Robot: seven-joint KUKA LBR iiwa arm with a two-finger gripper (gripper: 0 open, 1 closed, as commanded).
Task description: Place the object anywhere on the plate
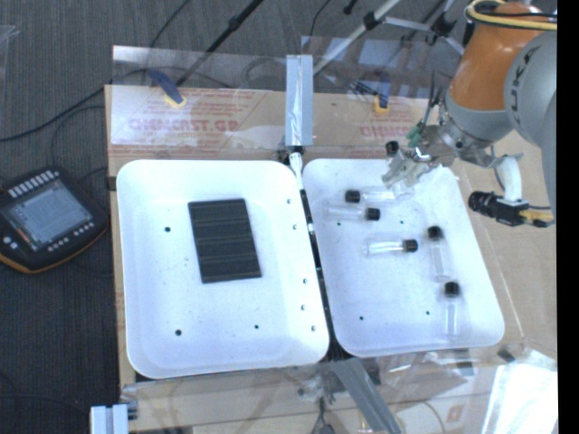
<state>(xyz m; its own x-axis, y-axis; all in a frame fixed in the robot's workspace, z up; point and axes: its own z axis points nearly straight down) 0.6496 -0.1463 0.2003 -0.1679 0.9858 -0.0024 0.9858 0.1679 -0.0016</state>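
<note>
I saw the two-finger gripper hovering over the right white bin's far edge, above five clear black-capped vials. I couldn't tell its opening. The dark ribbed rectangular plate lay in the left white bin.

arm: grey casing | orange band above wrist | small metallic end
</note>
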